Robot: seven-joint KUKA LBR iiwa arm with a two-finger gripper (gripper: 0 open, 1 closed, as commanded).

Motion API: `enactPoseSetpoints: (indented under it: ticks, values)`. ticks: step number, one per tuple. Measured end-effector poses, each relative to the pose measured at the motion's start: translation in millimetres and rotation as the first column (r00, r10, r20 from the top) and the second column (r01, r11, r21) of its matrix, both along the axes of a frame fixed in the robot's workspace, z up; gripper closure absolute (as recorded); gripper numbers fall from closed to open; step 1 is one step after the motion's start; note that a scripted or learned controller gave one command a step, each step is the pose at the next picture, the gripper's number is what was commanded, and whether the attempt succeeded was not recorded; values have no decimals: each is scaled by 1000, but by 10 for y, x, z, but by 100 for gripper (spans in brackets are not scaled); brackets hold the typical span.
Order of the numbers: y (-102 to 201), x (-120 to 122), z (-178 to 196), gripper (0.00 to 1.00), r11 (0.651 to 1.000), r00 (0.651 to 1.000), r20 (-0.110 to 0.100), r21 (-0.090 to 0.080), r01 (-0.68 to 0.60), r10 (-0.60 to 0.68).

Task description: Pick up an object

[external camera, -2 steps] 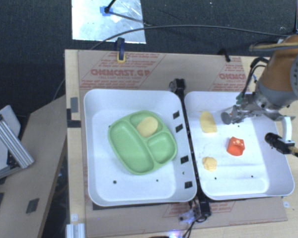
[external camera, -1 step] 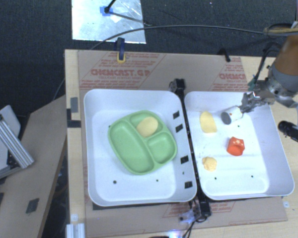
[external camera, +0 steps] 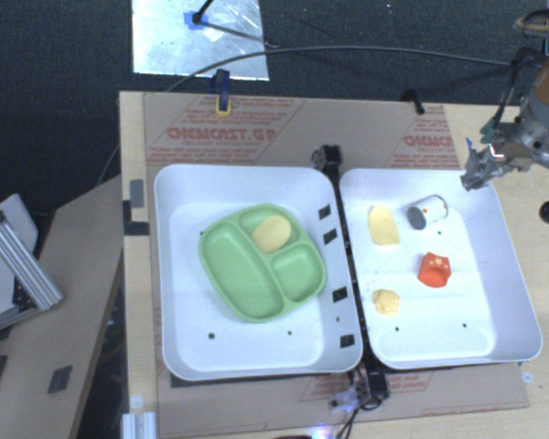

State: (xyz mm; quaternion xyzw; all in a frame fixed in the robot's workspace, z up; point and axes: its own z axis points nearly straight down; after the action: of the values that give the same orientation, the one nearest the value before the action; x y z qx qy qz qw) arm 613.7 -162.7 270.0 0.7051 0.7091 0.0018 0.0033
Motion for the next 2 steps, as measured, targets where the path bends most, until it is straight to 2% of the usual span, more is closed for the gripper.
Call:
enactPoseSetpoints:
  ticks: [1, 2]
  values:
    - [620, -3, -35, 100, 1000, 1000, -6, 3, -4, 4]
    - [1078, 12, -132, 100, 1000, 1000, -6, 2, -2, 2]
